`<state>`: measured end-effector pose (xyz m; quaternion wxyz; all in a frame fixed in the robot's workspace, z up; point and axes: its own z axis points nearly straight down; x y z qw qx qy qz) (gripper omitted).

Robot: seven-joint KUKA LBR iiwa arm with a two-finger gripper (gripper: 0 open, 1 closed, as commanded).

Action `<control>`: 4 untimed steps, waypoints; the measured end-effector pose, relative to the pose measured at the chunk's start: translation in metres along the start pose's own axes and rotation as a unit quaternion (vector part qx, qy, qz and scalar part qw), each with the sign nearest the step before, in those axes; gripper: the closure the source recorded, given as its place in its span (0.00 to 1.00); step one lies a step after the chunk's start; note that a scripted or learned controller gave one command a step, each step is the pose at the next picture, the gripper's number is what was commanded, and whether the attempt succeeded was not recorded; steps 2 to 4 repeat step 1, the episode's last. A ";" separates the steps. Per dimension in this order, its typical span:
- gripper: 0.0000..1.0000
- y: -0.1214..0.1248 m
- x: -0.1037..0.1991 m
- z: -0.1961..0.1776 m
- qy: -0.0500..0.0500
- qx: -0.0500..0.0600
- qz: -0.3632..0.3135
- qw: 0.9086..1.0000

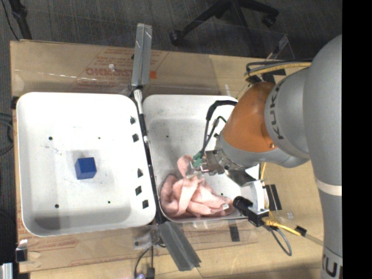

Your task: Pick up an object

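pink cloth (189, 193) bunched at near edge of right bin (174, 112). gripper (204, 163) low over cloth's top end; grasp state: cannot tell. lift not yet evident. blue cube (85, 167) untouched in left bin (35, 132).

- The floor (75, 4) is a dark grey carpet with a fine texture.
- At the top stands the black star base of an office chair (232, 4), with castors on the ends of its legs.
- Near the top left corner is a thin black leg of some stand (14, 4); I cannot tell which kind.
- The bench is covered with brown cardboard (192, 68), with faint red print on it.
- The light is even, with soft shadows.
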<state>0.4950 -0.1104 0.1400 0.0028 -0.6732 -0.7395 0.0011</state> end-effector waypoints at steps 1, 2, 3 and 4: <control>1.00 0.125 0.007 -0.053 -0.001 -0.002 -0.007 1.000; 1.00 0.125 0.007 -0.053 -0.001 -0.002 -0.007 1.000; 1.00 0.125 0.007 -0.053 -0.001 -0.002 -0.007 1.000; 1.00 0.125 0.007 -0.053 -0.001 -0.002 -0.007 1.000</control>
